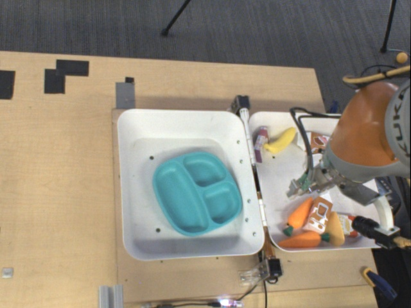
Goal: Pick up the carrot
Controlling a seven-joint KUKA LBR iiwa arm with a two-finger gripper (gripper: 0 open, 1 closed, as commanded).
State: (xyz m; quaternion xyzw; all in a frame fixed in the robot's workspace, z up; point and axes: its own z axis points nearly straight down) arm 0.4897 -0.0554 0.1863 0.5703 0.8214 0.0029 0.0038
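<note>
The carrot (297, 215) is a short orange cone with a green end and lies tilted in the front part of the right bin (277, 191). A second long orange piece (300, 240) rests flat against that bin's front wall, just below it. My gripper (304, 185) hangs over the middle of the right bin, a little behind and above the carrot, with the grey and orange arm (363, 130) coming in from the right. I see nothing held in the gripper.
A small orange-and-white carton (318, 215) and a yellowish toy (334, 227) crowd the carrot's right side. A banana (280, 140) and a purple item (260, 141) lie at the right bin's back. The left bin (138, 191) holds a teal divided tray (196, 192).
</note>
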